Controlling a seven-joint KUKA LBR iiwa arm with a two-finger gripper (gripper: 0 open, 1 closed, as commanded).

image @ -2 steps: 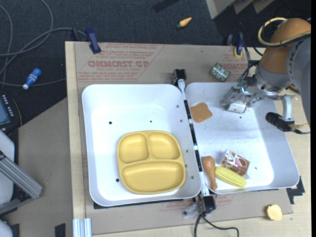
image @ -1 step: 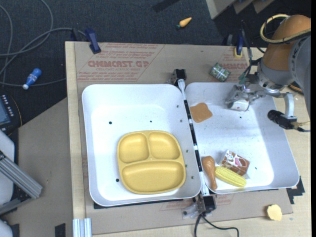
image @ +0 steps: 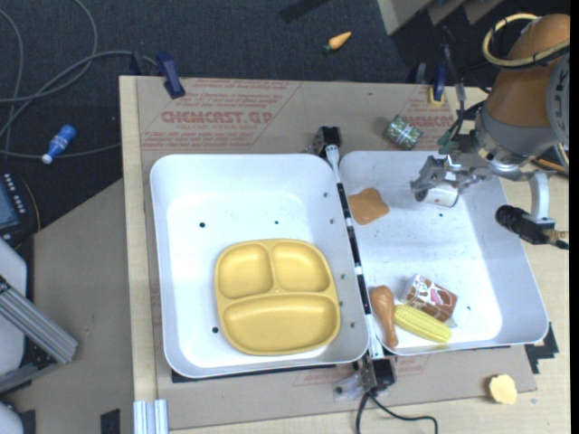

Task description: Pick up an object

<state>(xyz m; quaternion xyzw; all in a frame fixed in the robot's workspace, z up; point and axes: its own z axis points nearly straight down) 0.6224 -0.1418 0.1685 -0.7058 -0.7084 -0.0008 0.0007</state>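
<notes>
Corn cob (image: 422, 323) lies near the front of the right bin (image: 507, 278), touching a red-and-white packet (image: 431, 298), with a drumstick (image: 384, 314) just beside them and a tan flat piece (image: 368, 205) farther back by the divider. My gripper (image: 441, 188) hovers over the back of that bin, well apart from them, my fingers parted and grasping nothing. A yellow divided plate (image: 275, 295) sits in the left bin (image: 181, 233).
</notes>
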